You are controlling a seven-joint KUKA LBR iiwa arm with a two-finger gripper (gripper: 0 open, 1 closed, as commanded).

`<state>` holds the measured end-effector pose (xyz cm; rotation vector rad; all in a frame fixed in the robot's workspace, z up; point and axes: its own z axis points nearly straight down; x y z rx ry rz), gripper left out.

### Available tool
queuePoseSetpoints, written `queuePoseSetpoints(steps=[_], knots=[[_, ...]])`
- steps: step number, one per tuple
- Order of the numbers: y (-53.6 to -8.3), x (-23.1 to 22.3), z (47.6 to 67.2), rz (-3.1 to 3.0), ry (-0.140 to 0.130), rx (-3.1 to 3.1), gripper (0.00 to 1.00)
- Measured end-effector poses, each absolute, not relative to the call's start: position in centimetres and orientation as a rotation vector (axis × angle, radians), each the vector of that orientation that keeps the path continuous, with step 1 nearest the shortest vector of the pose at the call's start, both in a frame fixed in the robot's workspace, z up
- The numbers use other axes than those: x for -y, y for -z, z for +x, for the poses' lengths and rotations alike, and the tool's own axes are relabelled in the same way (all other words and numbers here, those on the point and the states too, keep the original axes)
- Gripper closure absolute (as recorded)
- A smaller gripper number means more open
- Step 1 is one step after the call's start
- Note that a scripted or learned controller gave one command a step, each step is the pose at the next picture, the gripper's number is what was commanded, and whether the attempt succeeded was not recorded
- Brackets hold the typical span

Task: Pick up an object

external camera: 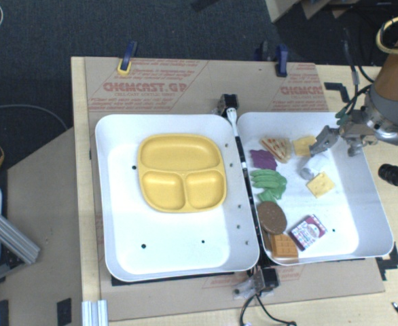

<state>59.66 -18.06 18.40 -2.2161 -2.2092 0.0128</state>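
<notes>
Over the right bin's [362,182] far end, pincer [323,143] hangs with fingers spread wide, holding nothing. Yellow cheese piece [303,145] sits just beside it, toast slice [276,147] next over. Left bin [117,202] carries a yellow divided tray [182,171].

yellow three-compartment plastic plate [182,171] | purple flat piece [262,159] | green leafy toy [267,182] | brown round patty [272,216] | pale yellow cheese square [320,184] | maroon-and-white packet [308,231], printed i think | tan waffle square [283,246]
</notes>
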Motion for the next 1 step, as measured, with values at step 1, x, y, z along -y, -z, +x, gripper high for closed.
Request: queuePoseSetpoints(steps=[1], knots=[[-19.25,18.04,60.0,-2.222,0.0,2.221,0.0]])
